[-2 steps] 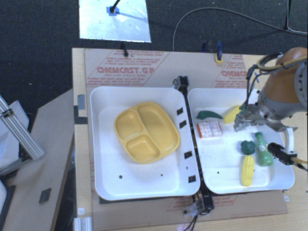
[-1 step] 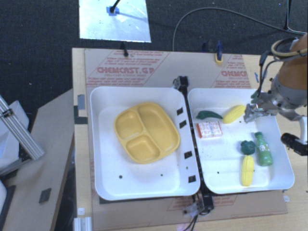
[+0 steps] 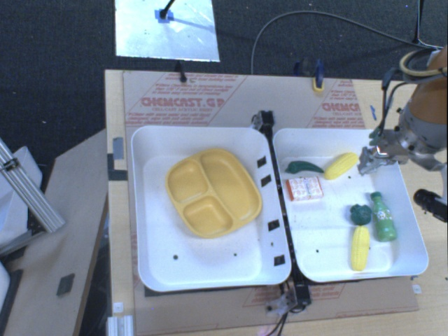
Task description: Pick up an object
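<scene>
The right bin (image 3: 413,257) holds several small items. A dark green pepper (image 3: 304,166) and a yellow corn cob (image 3: 341,165) lie near its far wall. A red and white packet (image 3: 304,188) sits just below them. Toward the right lie a dark green lump (image 3: 360,214), a green bottle (image 3: 382,217) and a second yellow corn cob (image 3: 359,247). My gripper (image 3: 374,158) hangs over the bin's far right part, just right of the upper corn cob and above the bottle. Nothing shows in its grasp.
The left bin (image 3: 157,257) contains a yellow divided plate (image 3: 212,191). A black clip strip (image 3: 274,187) runs where the two bins meet. A metal sheet (image 3: 166,19) lies beyond the bench, and an aluminium rail (image 3: 28,194) stands at the left.
</scene>
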